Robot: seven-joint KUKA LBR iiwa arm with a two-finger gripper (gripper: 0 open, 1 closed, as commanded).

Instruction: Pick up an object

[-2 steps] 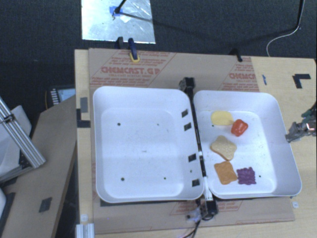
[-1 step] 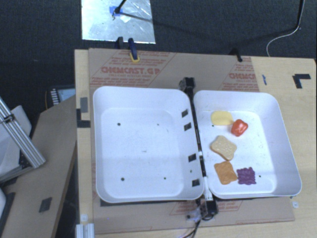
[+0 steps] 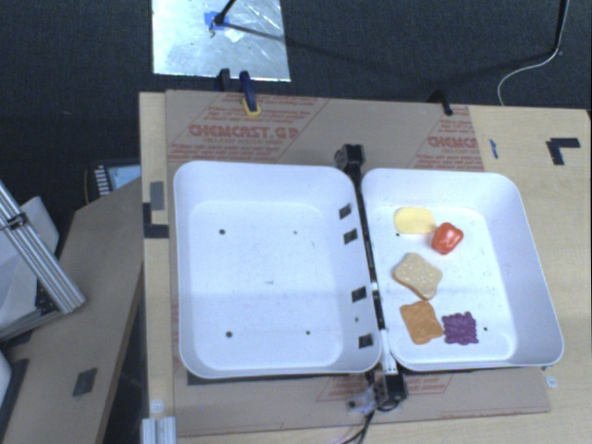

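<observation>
From where I stand I cannot tell whether the end effector is wide or narrow, and nothing lies between its fingers that I can see. The things to pick all sit in the right bin (image 3: 504, 248), gathered towards its inner wall. There is a pale yellow piece (image 3: 413, 219) at the far end and a red piece (image 3: 447, 238) just beside it. A tan, bread-like slab (image 3: 417, 275) lies nearer, and nearest of all is an orange square (image 3: 421, 322) with a purple cluster (image 3: 460, 327) close at its side. They are small and soft-edged, so what each one really is stays unclear. None of them touches the bin's outer wall. The left bin (image 3: 268, 266) shows a bare white floor with a few dark dots. A row of black fittings (image 3: 356, 239) runs down the seam between the two bins, too small to make out in detail. Both bins rest on a brown printed sheet (image 3: 305, 128) over the bench (image 3: 102, 248). A blue and yellow clamp (image 3: 248, 95) grips the sheet's far edge. Beyond it lies a shiny square plate (image 3: 220, 26), its glare hiding the surface. A thin white cable (image 3: 536, 58) loops at the far right and runs out of sight. An aluminium bar (image 3: 32, 248) is cut off at the left edge.
</observation>
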